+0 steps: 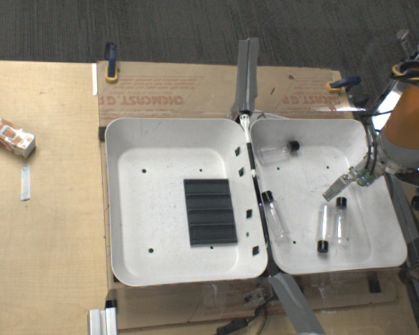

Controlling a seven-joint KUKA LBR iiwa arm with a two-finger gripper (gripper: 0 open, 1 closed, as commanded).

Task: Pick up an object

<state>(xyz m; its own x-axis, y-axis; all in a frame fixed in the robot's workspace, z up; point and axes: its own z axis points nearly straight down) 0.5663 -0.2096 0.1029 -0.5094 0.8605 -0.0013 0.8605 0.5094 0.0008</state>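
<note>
Currently, the approach step is judged to be in hand. The end effector (pixel 333 190) is seen low over the right bin (pixel 398 257), reaching in from that bin's right edge at a slant, with nothing visibly held; whether it is apart or together cannot be told at this size. Several clear vials are scattered in that bin: two black-capped vials (pixel 332 223) lie side by side just below the end effector, near the bin's front right corner, another long vial (pixel 272 215) rests along the bin's left edge, and a small capped vial (pixel 288 147) sits toward the back. A black ribbed block (pixel 210 212) is laid at the middle of the left bin (pixel 126 257). Next, a short descent onto the nearest vial pair would be called for, with one tube straddled across its width.
</note>
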